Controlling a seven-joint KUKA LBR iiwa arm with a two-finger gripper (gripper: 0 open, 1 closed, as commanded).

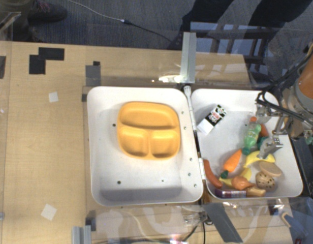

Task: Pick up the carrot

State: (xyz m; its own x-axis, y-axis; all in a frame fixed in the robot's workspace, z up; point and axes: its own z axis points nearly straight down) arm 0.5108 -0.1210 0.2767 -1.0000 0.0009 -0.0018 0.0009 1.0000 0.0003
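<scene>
Bright, even overhead light. White bins near blown out, soft shadow along left bin's lower wall. Glare streaks on clear panel at bottom edge, faint reflections across pale surface. Floor up top dim. Overall slightly soft, small items lack fine detail.

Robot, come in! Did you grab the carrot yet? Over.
Gripper low over right bin, nothing seen in it. Carrot lying free in the toy pile. Banana and green bottle crowd it.

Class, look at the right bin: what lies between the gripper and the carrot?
In the camera view, a yellow banana lies between the gripper and the carrot, with a green bottle just above that stretch.
</scene>
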